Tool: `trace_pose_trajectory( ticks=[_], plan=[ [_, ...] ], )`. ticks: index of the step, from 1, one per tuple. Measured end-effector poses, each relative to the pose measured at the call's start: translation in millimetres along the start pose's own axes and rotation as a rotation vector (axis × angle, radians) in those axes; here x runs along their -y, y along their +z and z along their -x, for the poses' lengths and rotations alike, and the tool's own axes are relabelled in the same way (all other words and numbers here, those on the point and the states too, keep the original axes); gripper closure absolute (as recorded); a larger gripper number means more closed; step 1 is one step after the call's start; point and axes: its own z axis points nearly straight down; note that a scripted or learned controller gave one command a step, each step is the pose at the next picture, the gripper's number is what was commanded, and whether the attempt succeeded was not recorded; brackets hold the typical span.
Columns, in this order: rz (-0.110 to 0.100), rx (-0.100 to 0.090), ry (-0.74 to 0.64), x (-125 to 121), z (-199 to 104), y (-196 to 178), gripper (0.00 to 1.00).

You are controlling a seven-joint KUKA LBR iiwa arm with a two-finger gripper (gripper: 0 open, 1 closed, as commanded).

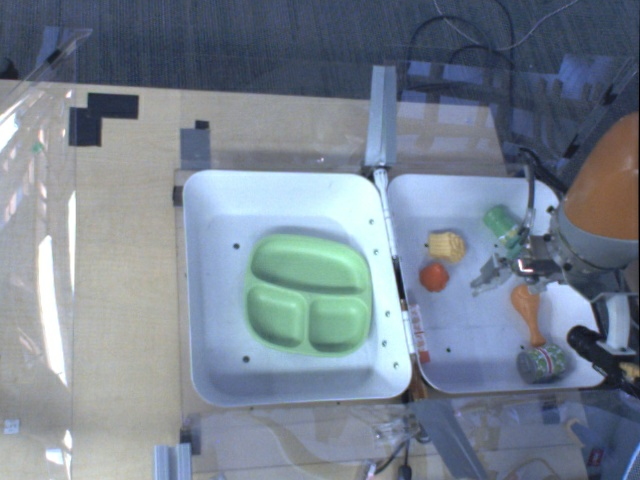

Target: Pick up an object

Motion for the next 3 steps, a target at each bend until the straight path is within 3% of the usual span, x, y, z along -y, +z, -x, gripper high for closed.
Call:
trace_pose_trajectory(
  ticks=[1, 2, 3],
  plan=[
    [0.009, 0.004, -0.010, -47.9, 71.6, 107.5, 0.00],
    [0.008, 0.001, -0.068, -17.4, 86.3, 107.4, 0.00],
    [0.014, 0.001, -0.071, -20.0, 85.5, 95.6, 1.00]
  ],
)
